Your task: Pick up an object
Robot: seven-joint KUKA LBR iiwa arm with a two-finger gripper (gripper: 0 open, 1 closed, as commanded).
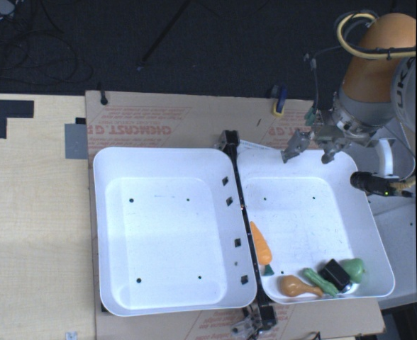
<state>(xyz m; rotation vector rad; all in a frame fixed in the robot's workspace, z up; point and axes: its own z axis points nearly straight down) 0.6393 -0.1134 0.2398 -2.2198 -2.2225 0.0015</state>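
We note the gripper [310, 149] open and holding nothing above the right bin's [368, 211] far rim, well apart from the carrot [260, 245] and the other toys in the near corner.

You get even, fairly bright overhead light on the two white bins [167, 163], whose floors look nearly washed out. Toward twelve o'clock the background falls dark, its cables barely readable. Shadows are soft and faint. The picture is mildly grainy and soft; small objects at five o'clock lack crisp edges.
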